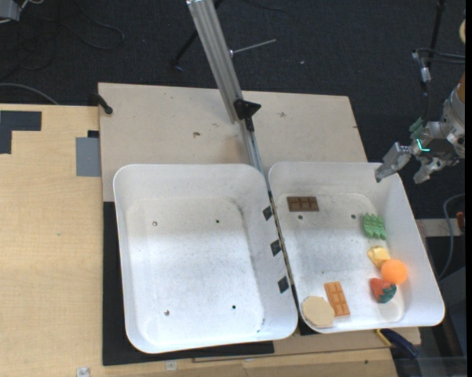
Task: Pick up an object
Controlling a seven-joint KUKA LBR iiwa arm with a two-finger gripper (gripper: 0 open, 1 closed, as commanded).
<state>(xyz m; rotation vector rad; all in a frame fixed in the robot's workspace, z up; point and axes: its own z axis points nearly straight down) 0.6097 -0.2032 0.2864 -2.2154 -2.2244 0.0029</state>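
Light falls evenly from above, bright on the two white bins and the pale counter (pixel 31 234), while the floor (pixel 338 38) toward twelve o'clock stays dark with little detail. The left bin (pixel 141 181) shows a soft grey gradient across its bottom; the right bin (pixel 424 289) reads near blown-out along its rim at four o'clock. Shadows are faint and short. The picture is slightly soft and grainy overall, and the gripper (pixel 408 163) at three o'clock looks blurred.
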